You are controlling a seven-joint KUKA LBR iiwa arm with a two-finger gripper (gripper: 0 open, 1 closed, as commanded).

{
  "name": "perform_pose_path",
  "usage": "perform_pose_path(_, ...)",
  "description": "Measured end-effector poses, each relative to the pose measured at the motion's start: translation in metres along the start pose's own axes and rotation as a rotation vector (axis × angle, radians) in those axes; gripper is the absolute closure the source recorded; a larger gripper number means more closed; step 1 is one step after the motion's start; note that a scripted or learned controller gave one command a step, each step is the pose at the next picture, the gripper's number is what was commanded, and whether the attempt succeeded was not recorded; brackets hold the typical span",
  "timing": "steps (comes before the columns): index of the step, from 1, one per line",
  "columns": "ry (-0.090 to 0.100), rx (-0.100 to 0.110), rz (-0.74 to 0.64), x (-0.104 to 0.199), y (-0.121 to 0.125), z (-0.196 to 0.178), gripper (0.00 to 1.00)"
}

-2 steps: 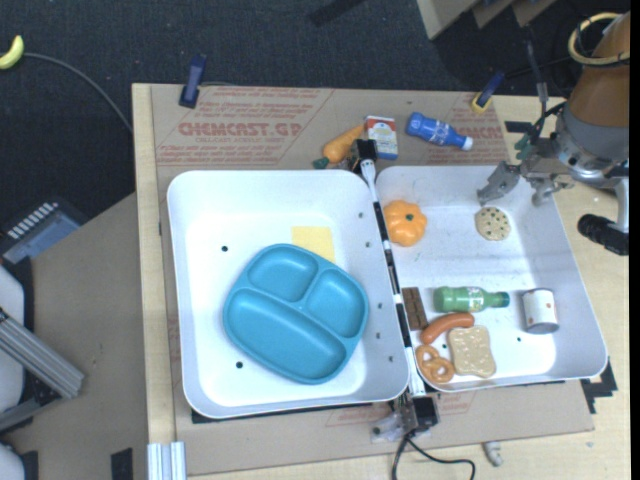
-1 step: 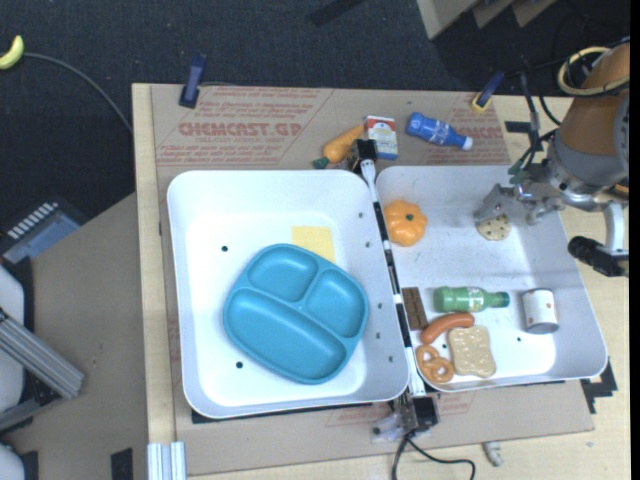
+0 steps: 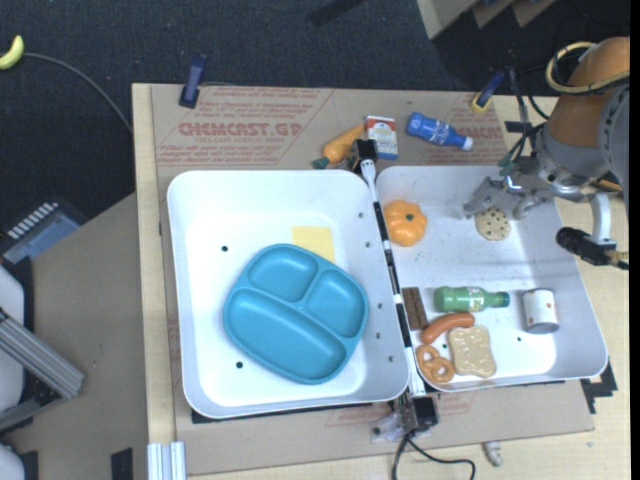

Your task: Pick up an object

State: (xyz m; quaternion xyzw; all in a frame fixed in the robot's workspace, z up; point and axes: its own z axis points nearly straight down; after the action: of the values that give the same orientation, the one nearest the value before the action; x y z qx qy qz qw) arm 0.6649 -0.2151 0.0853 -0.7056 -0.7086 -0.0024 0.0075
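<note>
The grey arm with its orange band (image 3: 590, 98) reaches in from the right, and its two-finger gripper (image 3: 492, 203) hangs low over the far part of the right-hand shallow white bin (image 3: 570, 358); how far the jaws stand apart cannot be told from this slant, and nothing can be seen between them; just below the gripper lies a small round speckled cookie (image 3: 491, 227), flat on the bin floor, close under the fingers, though whether they touch it is unclear.

In the same bin, an orange toy pumpkin (image 3: 405, 222) sits near the left wall, stem up; a green plastic bottle (image 3: 470, 298) lies on its side, long axis running left to right, its white cap toward the right; a small silver metal can (image 3: 540, 309) lies just right of it; nearer the front lie a red-orange sausage (image 3: 446, 326), a brown pretzel (image 3: 435, 364) and a tan square cracker (image 3: 471, 352), close together.

The left-hand white bin (image 3: 190, 268) holds a blue divided plastic plate (image 3: 295, 313) and a pale yellow square slice (image 3: 313, 240) beyond it; on the desk (image 3: 240, 128) behind the bins lies a blue-and-white bottle (image 3: 438, 132), on its side.
</note>
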Motion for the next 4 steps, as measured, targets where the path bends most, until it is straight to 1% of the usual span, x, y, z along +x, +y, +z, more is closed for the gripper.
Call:
perform_pose_path(1,-0.013,-0.012,-0.001,-0.003,0.001,-0.011,1.0)
perform_pose_path(2,-0.015,-0.013,0.002,0.036,0.003,-0.073,1.0)
perform_pose_path(3,-0.012,-0.007,0.002,0.117,-0.032,-0.103,1.0)
perform_pose_path(4,-0.013,-0.006,0.004,0.116,-0.032,-0.103,0.0)
